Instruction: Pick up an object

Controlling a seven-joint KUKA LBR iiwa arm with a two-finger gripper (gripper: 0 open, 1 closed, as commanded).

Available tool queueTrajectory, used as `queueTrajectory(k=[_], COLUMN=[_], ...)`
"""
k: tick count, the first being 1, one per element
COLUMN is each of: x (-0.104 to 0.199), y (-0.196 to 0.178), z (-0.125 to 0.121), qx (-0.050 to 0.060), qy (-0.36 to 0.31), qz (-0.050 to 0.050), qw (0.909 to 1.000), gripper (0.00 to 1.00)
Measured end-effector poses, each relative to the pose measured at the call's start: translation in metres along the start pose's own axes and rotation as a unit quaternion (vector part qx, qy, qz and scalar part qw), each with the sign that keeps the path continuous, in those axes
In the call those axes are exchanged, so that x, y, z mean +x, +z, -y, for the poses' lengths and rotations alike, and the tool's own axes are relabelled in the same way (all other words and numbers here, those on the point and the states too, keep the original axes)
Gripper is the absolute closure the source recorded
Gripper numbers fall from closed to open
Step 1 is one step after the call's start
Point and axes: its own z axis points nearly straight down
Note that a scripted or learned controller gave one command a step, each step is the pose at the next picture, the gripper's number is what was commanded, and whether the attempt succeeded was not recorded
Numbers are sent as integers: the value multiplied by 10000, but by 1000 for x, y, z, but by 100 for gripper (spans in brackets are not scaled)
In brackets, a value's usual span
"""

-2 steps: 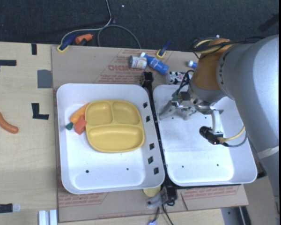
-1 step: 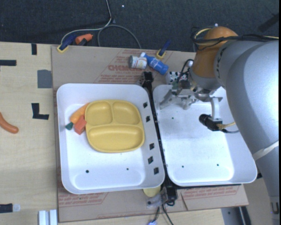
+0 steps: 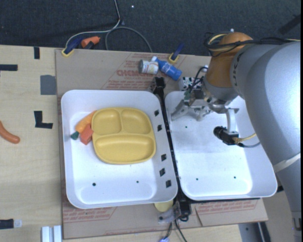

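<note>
Nearest the camera, two shallow white plastic bins sit side by side on the cardboard-covered bench. The left bin holds a yellow three-compartment plastic plate, lying flat toward the bin's far half. Just beside the plate's left edge, touching it, lies a small orange and red toy piece with a green tip. The right bin has the grey arm with an orange band reaching over its far end, and the tool hangs low above the bin's far left corner; whether it is released or clenched cannot be told. Farther back on the bench lies a blue and white bottle. An orange sausage-shaped toy rests far left.
</note>
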Motion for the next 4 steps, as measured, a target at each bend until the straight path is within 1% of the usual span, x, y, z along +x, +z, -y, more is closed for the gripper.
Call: queueTrajectory(k=[1, 2, 3, 4], x=[0, 2, -9, -13], y=[1, -17, 2, 0], z=[-14, 13, -15, -15], qx=[33, 20, 16, 1], qy=[-9, 11, -7, -5], qz=[-3, -7, -15, -9], qw=[10000, 10000, 10000, 10000], gripper=[0, 0, 0, 0])
